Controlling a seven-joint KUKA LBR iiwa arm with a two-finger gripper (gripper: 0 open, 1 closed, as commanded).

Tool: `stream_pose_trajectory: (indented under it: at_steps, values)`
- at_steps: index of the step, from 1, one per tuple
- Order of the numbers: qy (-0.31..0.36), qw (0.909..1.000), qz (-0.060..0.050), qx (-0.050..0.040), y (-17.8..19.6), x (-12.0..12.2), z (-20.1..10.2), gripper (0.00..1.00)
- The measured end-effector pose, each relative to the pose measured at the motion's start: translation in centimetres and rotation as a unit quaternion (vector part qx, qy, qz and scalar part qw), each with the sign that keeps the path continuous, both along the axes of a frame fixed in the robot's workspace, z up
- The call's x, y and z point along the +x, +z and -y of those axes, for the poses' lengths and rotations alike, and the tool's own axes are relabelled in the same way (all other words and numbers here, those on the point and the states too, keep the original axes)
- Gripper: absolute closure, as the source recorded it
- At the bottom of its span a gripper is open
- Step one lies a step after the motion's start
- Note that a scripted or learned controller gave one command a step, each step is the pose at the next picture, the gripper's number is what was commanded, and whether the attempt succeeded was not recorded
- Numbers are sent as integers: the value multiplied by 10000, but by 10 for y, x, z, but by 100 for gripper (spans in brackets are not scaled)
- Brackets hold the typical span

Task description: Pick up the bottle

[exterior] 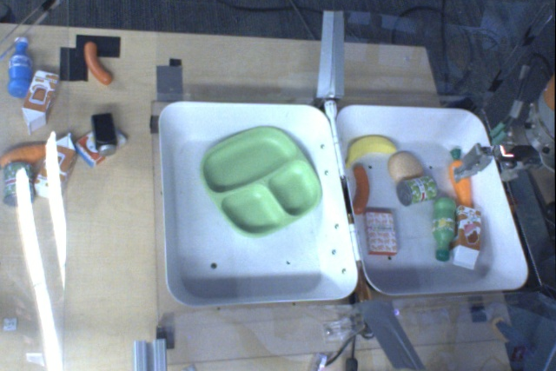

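The gripper (476, 159) sits at the right rim of the right bin (512, 274), its grey fingers just above a carrot (460, 183); whether the fingers are spread or closed cannot be told, and nothing shows between them. The green bottle (444, 227) lies in the right bin's lower right part, pale green with a lighter band and its cap end toward the near wall, touching a small brown-and-white carton (469, 234) on its right. From the left, the bench (113, 274) carries loose items, among them a blue bottle (19, 67) and a sausage (98, 65). The left bin (187, 274) holds a green divided tray (261, 180). In the right bin come a red sausage (360, 188), a pink packet (380, 232), a yellow banana-like piece (372, 149), a tan potato-like lump (403, 164) and a small can (418, 189), which lies just beside the bottle's upper end.
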State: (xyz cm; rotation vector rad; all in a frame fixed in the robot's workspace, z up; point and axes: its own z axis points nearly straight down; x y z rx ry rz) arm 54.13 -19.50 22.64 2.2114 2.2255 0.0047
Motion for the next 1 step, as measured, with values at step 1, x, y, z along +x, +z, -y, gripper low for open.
stream_pose_trajectory:
  at_steps: [1]
  values:
    - [380, 9993, 12, -5, -120, -31, -27, 0]
